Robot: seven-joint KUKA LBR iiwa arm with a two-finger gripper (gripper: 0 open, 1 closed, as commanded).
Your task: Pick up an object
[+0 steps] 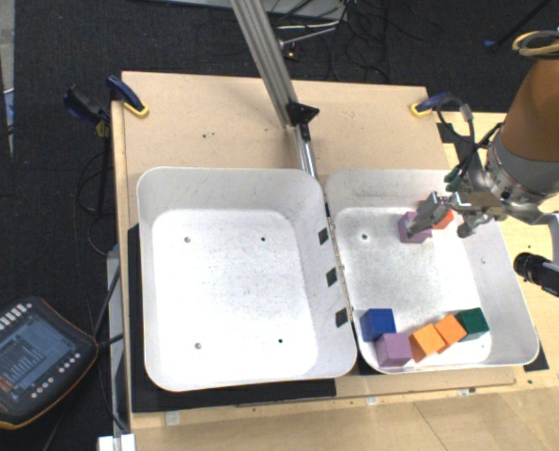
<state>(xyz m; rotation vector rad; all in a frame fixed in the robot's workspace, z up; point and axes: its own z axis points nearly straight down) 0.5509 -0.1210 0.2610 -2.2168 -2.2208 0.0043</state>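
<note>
at the far left edge of the scene, near us, we see a handheld control pendant [23,360] with a lit screen lying on the dark floor beside the bench [213,111]. two blue-and-yellow clamps [127,96] sit at the bench's far corners, the other [432,104] on the right. moving right, the left bin [232,275] lies on the bench, its white floor speckled with fine dark dots. a slanted metal pole [265,50] comes down from the far side and ends between the two bins.

next we come to the right bin [504,289]. along its near wall we see a row of blocks: a blue block [378,323], a purple block [395,349] just beside it, then an orange block [433,336] and a green block [471,324], packed close and touching one another.

further back in the right bin, well apart from that row, the gripper [429,219] hangs low over the far part of the floor. at its tip we see a small purple block [414,228] with an orange piece [440,219] right against it; whether the fingers pinch either one or only sit beside them we cannot tell, as they blur together there.

at the right edge the grey arm [533,158] with its orange band reaches in
</note>
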